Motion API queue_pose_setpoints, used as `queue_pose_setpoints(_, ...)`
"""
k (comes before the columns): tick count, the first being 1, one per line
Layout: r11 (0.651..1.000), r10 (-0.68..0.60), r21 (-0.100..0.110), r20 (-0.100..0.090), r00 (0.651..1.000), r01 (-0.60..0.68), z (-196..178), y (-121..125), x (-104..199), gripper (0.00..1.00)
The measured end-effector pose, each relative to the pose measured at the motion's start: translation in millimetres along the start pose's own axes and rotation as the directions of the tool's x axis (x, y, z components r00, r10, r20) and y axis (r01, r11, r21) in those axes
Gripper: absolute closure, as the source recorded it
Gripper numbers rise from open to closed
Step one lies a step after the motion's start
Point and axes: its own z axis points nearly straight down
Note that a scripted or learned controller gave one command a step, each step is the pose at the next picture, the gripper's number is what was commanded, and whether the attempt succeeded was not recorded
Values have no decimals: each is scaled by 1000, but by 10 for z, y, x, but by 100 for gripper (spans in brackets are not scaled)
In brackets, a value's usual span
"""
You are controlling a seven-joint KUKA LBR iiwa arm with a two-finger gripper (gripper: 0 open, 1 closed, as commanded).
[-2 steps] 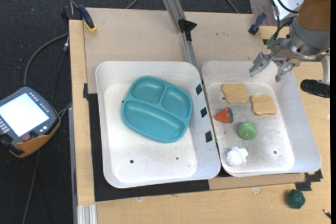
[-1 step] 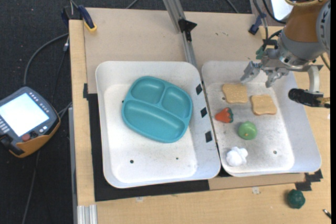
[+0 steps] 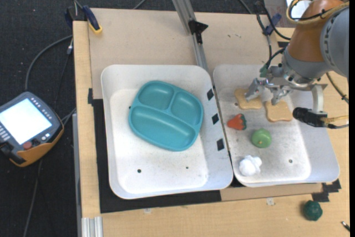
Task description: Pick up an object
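At the right of the frame we see the grey arm (image 3: 319, 36) reaching in over the right bin (image 3: 310, 172), its gripper (image 3: 270, 89) low above the bin's upper part. We cannot tell how its claw stands.

Just under the gripper lie two tan toast-like pieces: one (image 3: 246, 100) to its left, the other (image 3: 278, 112) to its lower right. They crowd the gripper on both sides, and we cannot tell whether it touches either. Below them, nearer the frame's centre, sits a red strawberry-like toy (image 3: 237, 122) close to the bin's left wall, then a green apple (image 3: 261, 138), and lower still a small white lump (image 3: 250, 165).

The left bin (image 3: 161, 180) holds a teal divided tray (image 3: 166, 114). A dark green ball (image 3: 312, 210) lies on the bench (image 3: 138, 36) at lower right, outside the bins. A handheld pendant (image 3: 25, 127) rests on the floor at far left.
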Motion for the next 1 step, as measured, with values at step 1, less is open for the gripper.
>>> queue_pose_setpoints(1,1000,-1,-13,3,1000,1,214,29,-1,0)
